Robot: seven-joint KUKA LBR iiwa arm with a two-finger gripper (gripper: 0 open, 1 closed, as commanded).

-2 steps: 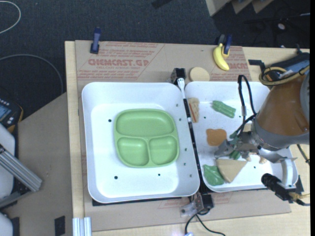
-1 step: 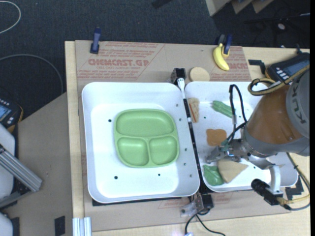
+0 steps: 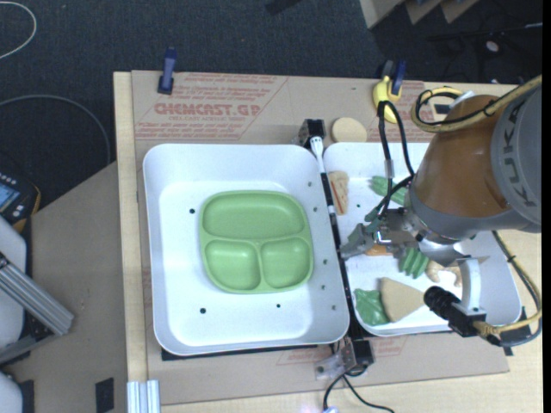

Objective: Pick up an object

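Observation:
My gripper [image 3: 366, 241] reaches down into the right bin [image 3: 508, 295], near its left side, with the grey and orange arm above it covering much of the bin. Around it lie small toy foods: a tan wedge [image 3: 400, 298], a green leafy piece [image 3: 370, 306], a green ridged piece [image 3: 411, 261], a tan slice [image 3: 337, 191] by the bin's left wall and a green piece [image 3: 380, 184] behind. An orange bit [image 3: 376, 249] shows right at the fingertips, but whether it is gripped is unclear.
The left bin [image 3: 172, 282] holds a green three-compartment plate [image 3: 256, 239]. A tan disc [image 3: 349, 130] lies on the cardboard behind the bins. Blue [image 3: 167, 71] and yellow [image 3: 385, 89] clamps hold the board's far edge. Cables loop at the right.

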